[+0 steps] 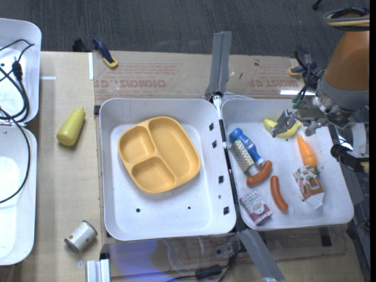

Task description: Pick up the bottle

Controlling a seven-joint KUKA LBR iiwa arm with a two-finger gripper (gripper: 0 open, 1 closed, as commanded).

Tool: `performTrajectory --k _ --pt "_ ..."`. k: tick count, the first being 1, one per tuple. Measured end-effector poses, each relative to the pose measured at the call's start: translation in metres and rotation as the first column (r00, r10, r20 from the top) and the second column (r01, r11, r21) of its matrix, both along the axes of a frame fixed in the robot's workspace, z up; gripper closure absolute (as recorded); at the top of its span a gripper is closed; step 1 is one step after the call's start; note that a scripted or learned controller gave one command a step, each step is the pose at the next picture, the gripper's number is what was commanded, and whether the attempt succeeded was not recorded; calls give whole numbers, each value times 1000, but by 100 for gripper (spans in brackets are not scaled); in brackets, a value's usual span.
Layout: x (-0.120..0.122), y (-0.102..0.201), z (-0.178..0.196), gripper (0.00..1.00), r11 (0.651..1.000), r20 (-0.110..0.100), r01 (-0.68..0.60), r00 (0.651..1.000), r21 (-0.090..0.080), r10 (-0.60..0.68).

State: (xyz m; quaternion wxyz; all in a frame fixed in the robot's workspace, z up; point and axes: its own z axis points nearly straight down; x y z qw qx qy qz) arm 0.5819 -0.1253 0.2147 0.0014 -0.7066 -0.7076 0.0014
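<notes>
Reaching in from the right, the grey arm with its orange band [351, 60] hangs over the far right corner of the right-hand shallow white bin [343, 213]. Its two-finger gripper [286, 124] sits low there, and the dark fingers look slightly apart, right against a small yellow banana-shaped toy [277, 128]; whether they actually pinch it, I cannot tell from this angle.

And the target! The clear plastic bottle with a blue cap and a grey speckled body [244, 150] lies on its side at the left of that same bin, cap toward the far edge, well apart from the gripper. Touching its lower end is a reddish-brown toy sausage [259, 174], with a second red sausage [278, 192] just beside. An orange toy carrot [306, 150] lies near the gripper, a crumpled brown-and-white packet [310, 186] below it, and a small red-and-white carton [255, 208] near the front rim.

Over in the left-hand white bin [111, 175], a yellow three-compartment plastic plate [158, 154] rests flat.

Out on the wooden bench [64, 187], a yellow squeeze bottle [71, 127] lies left of the bins, and a small silver tin can [80, 236] lies on its side near the front.
</notes>
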Motion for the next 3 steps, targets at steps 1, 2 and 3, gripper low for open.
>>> performTrajectory --k 1,2,3 --pt "-5 19 9 0 985 2 -173 985 0 173" --pt "37 26 -96 0 984 16 -178 984 -3 178" --pt "40 43 -23 0 986 4 -167 986 -1 167"
